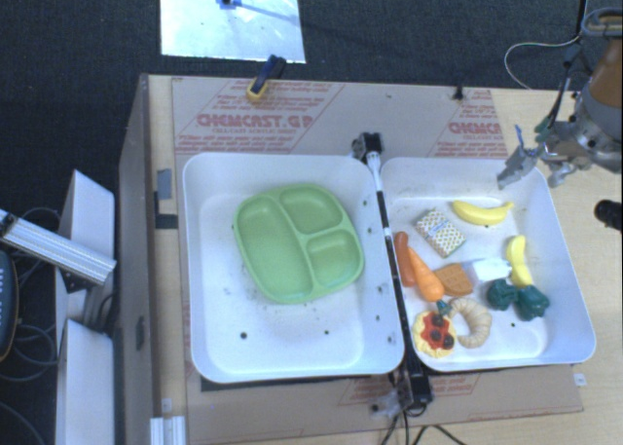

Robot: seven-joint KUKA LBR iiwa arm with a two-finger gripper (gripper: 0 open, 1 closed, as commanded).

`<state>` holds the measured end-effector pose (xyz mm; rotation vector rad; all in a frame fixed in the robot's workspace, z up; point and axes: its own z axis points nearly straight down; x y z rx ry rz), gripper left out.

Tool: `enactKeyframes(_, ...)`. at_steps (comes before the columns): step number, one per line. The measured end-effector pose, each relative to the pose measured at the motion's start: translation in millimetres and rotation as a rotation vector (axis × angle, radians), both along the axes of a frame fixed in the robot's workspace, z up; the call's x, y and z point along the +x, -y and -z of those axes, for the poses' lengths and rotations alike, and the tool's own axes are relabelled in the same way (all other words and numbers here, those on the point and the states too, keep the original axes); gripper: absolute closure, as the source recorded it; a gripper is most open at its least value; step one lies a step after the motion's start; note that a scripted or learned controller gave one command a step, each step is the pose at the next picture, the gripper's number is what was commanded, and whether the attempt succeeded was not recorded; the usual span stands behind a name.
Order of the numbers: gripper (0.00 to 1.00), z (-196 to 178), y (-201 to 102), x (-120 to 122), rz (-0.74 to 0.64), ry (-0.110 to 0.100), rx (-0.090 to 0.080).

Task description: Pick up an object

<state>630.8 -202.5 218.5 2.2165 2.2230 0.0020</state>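
Across the surface (243, 107), two shallow white bins sit side by side, their inner rims touching along a central seam.

Left bin (219, 336): one light green divided plate (297, 241) with three compartments, lying flat and slightly rotated, near the bin's middle.

Right bin (565, 321): a cluster of toy food items.
- Yellow banana (481, 211), lying crosswise in the upper part.
- Second yellow banana (518, 260), lying lengthwise near the right wall, just above the green item.
- Small patterned box (439, 232), tilted, left of the first banana.
- Orange carrot (413, 264), lying along the left wall beside the seam.
- Orange-brown cracker-like piece (454, 279), touching the carrot's right side.
- Small white block (492, 269), between the cracker piece and the second banana.
- Dark green vegetable, possibly broccoli (519, 298), near the right wall.
- Beige curved pastry (474, 320), in the lower part.
- Yellow disc with red and dark toppings (435, 331), touching the pastry's left end.

Arm: enters from the right edge, the gripper (533, 163) hovering over the upper right corner of the right bin, above and right of the first banana. Jaws: spread apart, nothing between them, no contact visible with any item.
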Motion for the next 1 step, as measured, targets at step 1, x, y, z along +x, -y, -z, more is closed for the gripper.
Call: enactKeyframes(1,0.0,134.5,3.0,27.5,-0.002,-0.001,0.0)
